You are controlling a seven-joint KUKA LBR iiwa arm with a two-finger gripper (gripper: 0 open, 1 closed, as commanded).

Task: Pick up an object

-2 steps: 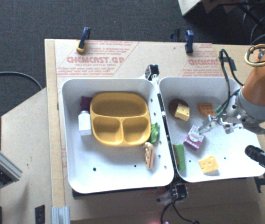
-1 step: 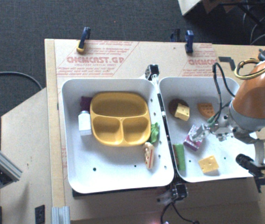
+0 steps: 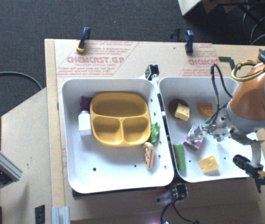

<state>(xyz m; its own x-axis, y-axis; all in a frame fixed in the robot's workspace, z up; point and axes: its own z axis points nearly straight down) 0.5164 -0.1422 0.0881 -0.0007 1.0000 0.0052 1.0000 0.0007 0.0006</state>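
The arm reaches in from the right, its orange-banded wrist over the right bin [image 3: 244, 174]. My gripper [image 3: 210, 129] hangs low in the middle of that bin, right beside a crumpled purple and silver packet [image 3: 194, 138] that lies just to its left. Whether it touches the packet is unclear. A yellow cheese wedge [image 3: 182, 111] rests on a dark brown disc at the bin's back left. An orange waffle-like cracker [image 3: 205, 109] lies behind the gripper. A holed cheese slice [image 3: 209, 164] sits at the front, and a green stick [image 3: 179, 156] lies along the left wall.
The left bin [image 3: 72, 139] holds a yellow divided plate [image 3: 120, 118], a white bottle [image 3: 84, 122], a purple piece [image 3: 86, 101], a green item [image 3: 154, 132] and a hot-dog toy [image 3: 148, 155]. A black cable loops above the wrist. Clamps stand on the board's far edge.
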